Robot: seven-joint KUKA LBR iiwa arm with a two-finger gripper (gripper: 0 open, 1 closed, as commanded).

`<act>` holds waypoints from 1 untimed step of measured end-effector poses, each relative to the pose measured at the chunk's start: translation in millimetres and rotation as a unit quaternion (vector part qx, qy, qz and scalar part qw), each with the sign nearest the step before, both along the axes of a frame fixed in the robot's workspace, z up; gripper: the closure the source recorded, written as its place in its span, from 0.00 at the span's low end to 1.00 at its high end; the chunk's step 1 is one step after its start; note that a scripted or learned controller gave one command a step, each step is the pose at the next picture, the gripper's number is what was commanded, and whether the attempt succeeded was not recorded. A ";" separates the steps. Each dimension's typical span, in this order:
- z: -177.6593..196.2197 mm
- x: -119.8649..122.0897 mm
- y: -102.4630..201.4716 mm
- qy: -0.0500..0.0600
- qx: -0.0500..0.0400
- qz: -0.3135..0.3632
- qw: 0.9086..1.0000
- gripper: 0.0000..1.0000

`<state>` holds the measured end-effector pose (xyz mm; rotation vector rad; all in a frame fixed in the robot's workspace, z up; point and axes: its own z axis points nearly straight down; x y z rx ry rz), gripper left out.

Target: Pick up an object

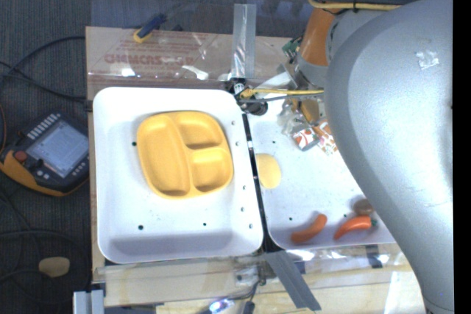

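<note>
End effector [294, 95]: sits at the right bin's [309, 191] far edge, largely masked by the arm [397, 136]; finger state cannot be determined. No legible writing; a red-and-white printed wrapper [313, 136] lies just beside it. Nearer the bin's front edge lie two orange-red carrot-shaped pieces [309, 228]. A yellow divided tray [184, 152] occupies the left bin [118, 232].

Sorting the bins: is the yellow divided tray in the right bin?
No, the yellow tray lies in the left bin.
</note>
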<state>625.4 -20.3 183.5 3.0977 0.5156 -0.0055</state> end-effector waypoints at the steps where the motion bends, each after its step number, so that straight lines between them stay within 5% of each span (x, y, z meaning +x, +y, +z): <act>1: 24.0 16.5 43.1 0.001 0.001 -0.061 0.998 1.00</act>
